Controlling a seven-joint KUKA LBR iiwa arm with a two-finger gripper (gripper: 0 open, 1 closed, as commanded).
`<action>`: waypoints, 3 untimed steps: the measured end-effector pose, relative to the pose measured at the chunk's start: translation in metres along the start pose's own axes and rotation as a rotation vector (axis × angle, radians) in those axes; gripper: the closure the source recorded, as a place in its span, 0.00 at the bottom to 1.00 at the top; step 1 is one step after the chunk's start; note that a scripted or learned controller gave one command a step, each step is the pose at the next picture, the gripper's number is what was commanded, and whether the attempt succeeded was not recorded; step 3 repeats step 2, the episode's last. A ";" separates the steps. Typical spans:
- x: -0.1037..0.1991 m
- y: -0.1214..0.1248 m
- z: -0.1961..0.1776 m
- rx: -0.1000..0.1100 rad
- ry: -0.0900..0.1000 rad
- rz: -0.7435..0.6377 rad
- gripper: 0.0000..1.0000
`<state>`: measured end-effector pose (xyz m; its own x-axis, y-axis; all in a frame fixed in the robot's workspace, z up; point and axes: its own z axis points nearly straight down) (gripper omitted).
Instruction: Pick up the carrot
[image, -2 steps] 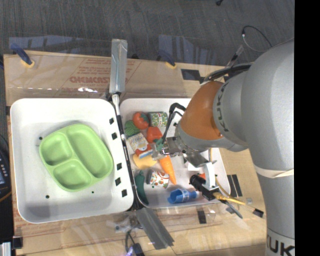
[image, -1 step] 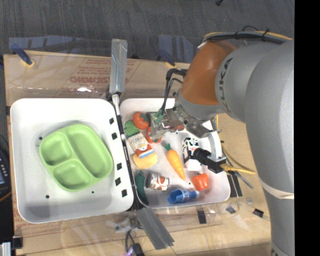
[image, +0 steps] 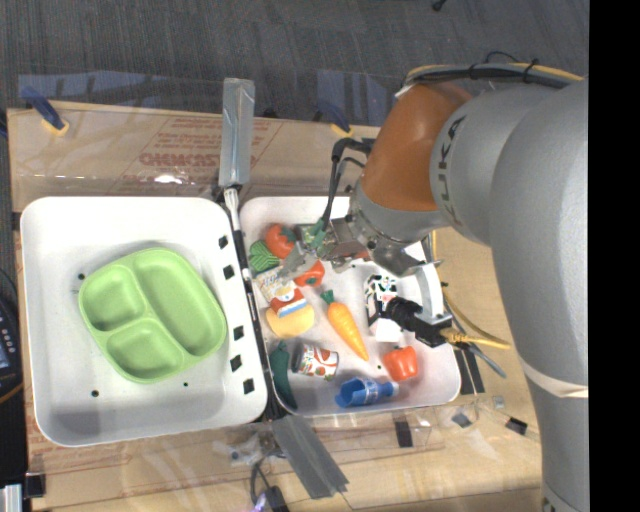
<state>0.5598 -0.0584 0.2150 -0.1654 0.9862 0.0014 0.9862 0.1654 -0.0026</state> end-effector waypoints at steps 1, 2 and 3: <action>0.022 0.008 0.024 0.003 0.000 -0.008 0.00; -0.053 -0.053 0.039 0.002 0.000 -0.189 0.00; -0.053 -0.053 0.039 0.002 0.000 -0.189 0.00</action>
